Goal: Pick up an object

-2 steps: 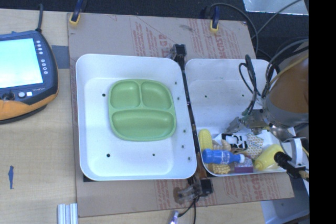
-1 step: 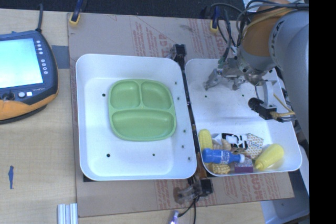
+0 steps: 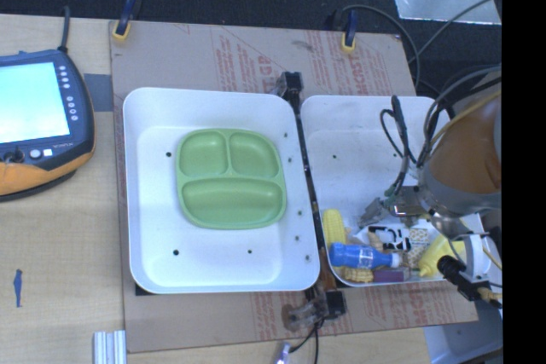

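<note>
The right bin (image 3: 358, 141) holds a pile of small objects along its near edge. In the pile are a yellow corn cob (image 3: 334, 226), a blue bottle (image 3: 363, 256) lying on its side, a black-and-white item (image 3: 391, 236) and a yellow piece (image 3: 435, 253). My gripper (image 3: 388, 209) hangs low over this pile, just above the black-and-white item, below the grey and orange wrist (image 3: 465, 158). The view shows nothing held by it.
The left bin (image 3: 145, 183) holds a green divided plate (image 3: 230, 178). A tablet-like pendant (image 3: 38, 119) lies on the bench at far left. Black cables (image 3: 401, 132) loop over the right bin's far part. Clamps (image 3: 125, 17) pin the cardboard sheet.
</note>
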Robot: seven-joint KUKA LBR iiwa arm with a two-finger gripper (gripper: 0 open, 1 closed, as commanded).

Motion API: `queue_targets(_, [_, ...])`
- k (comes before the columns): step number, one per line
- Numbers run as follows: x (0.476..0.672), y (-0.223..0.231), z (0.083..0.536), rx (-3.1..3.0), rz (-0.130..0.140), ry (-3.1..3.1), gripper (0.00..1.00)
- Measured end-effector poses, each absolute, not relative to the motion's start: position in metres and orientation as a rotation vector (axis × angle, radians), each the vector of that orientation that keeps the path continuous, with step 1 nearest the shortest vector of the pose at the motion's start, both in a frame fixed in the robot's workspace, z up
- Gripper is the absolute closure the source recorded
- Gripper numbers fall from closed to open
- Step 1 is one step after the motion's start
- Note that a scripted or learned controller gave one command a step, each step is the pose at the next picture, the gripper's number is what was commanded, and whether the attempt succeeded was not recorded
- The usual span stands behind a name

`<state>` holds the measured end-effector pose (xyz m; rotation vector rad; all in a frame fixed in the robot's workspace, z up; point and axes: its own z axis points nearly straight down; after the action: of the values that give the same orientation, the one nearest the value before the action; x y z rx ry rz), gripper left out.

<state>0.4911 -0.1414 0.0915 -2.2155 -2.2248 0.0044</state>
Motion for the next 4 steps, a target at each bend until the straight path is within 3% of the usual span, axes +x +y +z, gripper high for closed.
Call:
queue_targets(1, [0.621,-0.179,0.092,-2.218,0.002,-2.224,0.00])
queue_targets(2, [0.649,-0.098,0.092,-2.214,0.001,-2.227,0.00])
queue_targets(3, [0.657,-0.051,0.193,-2.214,0.001,-2.227,0.00])
queue_targets(4, [0.653,-0.150,0.199,-2.221,0.003,-2.222,0.00])
